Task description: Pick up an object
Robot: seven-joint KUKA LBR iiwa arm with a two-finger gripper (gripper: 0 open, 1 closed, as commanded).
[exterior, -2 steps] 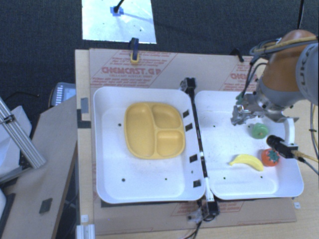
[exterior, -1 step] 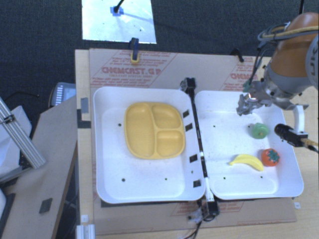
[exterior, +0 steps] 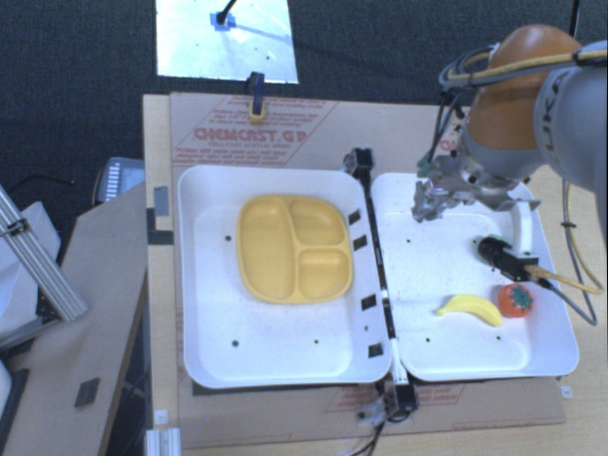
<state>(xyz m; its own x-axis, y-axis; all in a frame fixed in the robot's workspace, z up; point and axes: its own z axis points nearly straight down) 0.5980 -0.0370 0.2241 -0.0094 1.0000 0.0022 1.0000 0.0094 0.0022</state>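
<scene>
Yellow banana (exterior: 469,308) and orange fruit (exterior: 515,299) lie touching in right bin (exterior: 475,359). Pincer (exterior: 429,199) hovers over bin's upper part, well apart; clenched or released: cannot tell.

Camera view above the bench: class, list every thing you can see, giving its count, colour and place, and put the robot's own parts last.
Shallow plastic bins: two, white, side by side on the bench.
Divided plastic plate: one, yellow, in the left bin.
Toy banana: one, yellow, right bin, near front.
Round orange-red toy fruit: one, beside the banana, to its right.
Clamp: one, black and yellow, behind the bins.
Arm: one, grey and orange.
Gripper: one, over the right bin's back.
</scene>
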